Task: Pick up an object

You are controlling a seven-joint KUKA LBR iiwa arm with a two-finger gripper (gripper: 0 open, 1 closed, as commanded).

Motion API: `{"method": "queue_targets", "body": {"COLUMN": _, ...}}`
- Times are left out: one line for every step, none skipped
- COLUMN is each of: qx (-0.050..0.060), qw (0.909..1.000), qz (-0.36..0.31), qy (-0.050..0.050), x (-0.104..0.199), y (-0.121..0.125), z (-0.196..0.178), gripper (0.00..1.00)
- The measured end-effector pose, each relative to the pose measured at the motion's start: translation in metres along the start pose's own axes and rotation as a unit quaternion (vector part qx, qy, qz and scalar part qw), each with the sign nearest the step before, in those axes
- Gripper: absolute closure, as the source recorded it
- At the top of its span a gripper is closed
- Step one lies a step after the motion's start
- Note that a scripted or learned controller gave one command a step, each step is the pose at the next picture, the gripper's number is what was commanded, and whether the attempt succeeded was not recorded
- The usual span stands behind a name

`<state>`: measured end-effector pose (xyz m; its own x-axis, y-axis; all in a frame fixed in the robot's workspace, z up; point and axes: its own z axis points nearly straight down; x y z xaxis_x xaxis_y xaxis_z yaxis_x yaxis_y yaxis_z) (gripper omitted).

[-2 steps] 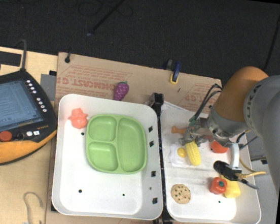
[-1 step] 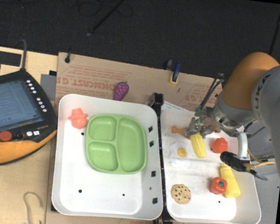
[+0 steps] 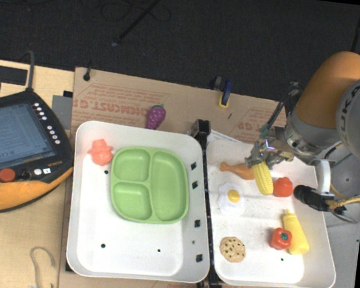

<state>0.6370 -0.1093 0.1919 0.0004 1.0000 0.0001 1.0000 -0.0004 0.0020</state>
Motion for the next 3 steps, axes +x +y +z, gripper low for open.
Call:
{"method": "queue_targets", "body": {"qx": 0.0, "qw": 1.0, "qz": 0.0, "qy": 0.0, "x": -0.002, "y": 0.0, "z": -0.038, "gripper": 1.0}}
{"method": "queue_targets", "body": {"qx": 0.003, "qw": 1.0, "qz": -0.001, "qy": 0.001, "x": 0.043, "y": -0.041, "z": -0.043, "gripper": 1.0}}
{"method": "queue_targets", "body": {"qx": 0.004, "qw": 1.0, "qz": -0.001, "qy": 0.001, "x": 0.091, "y": -0.075, "z": -0.039, "gripper": 1.0}}
